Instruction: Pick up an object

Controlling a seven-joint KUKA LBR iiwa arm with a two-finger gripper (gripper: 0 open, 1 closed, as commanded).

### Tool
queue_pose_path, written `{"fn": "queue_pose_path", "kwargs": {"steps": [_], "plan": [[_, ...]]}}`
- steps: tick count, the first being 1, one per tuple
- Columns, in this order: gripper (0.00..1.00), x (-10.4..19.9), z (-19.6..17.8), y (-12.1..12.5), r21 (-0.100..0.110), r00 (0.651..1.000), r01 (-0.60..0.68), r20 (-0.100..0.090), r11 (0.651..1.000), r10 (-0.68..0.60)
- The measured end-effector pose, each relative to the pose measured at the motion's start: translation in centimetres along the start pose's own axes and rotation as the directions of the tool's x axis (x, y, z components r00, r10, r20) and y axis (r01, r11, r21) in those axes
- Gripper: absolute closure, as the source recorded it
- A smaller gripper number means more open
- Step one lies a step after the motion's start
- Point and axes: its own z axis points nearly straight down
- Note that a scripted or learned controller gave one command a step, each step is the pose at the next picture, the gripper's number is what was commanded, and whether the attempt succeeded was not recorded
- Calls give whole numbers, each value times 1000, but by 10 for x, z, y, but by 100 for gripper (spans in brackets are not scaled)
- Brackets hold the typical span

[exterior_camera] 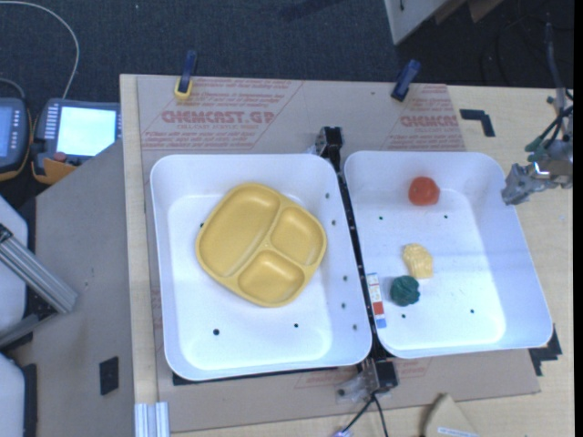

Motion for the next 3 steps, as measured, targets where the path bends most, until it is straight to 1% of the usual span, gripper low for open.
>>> {"fn": "queue_pose_path", "kwargs": {"steps": [1, 2, 3], "plan": [[100, 52, 13, -4, 9, 1000, 3, -5, 1000, -3], [100, 107, 23, -7, 9, 1000, 3, -5, 1000, -3], [100, 157, 17, -18, 8, 1000, 3, -5, 1000, -3]]}}
